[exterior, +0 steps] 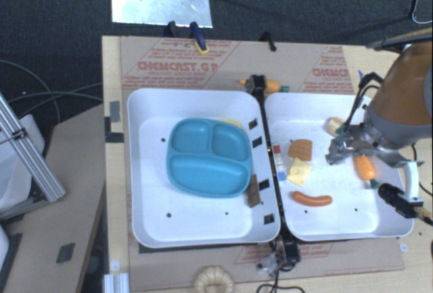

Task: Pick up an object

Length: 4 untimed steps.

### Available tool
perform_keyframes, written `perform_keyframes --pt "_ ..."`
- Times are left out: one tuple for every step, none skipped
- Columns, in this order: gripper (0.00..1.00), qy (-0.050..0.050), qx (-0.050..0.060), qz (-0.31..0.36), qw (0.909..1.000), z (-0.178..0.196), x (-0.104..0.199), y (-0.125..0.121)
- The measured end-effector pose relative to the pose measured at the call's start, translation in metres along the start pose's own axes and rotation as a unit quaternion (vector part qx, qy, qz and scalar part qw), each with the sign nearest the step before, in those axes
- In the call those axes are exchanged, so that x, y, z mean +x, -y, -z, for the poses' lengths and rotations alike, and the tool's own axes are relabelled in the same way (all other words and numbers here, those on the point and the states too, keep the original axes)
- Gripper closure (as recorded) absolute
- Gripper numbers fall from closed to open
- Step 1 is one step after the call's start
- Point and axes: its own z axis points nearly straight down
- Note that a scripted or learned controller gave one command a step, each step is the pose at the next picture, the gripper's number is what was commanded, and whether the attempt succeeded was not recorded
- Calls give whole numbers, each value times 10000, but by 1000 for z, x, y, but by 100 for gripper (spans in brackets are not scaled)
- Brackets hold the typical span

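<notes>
The right bin point(352, 224) holds several toy foods: a brown slice point(300, 148), a yellow cheese wedge point(299, 170), a red-orange sausage point(312, 199), an orange carrot point(365, 167) and a beige piece point(333, 125). My gripper point(340, 151) hangs low over the bin's right half, between the brown slice and the carrot. It is just left of the carrot and below the beige piece. The grey arm with its orange band point(406, 92) rises behind it and hides the bin's far right part.
The left bin point(145, 217) holds a blue divided plate point(206, 156), with a yellow item peeking from behind it point(232, 122). A small brown block point(254, 193) lies by the divider. A beige ring point(215, 279) sits in front of the bins. Cardboard lies under both.
</notes>
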Motion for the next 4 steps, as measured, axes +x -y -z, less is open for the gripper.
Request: perform_keyframes --pt "100 0 0 0 10000 40 0 -1" --pt "100 -5 5 15 10000 36 33 -30" --pt "100 -7 -1 13 10000 39 69 -67" --pt "100 -12 -3 22 10000 47 111 -90"
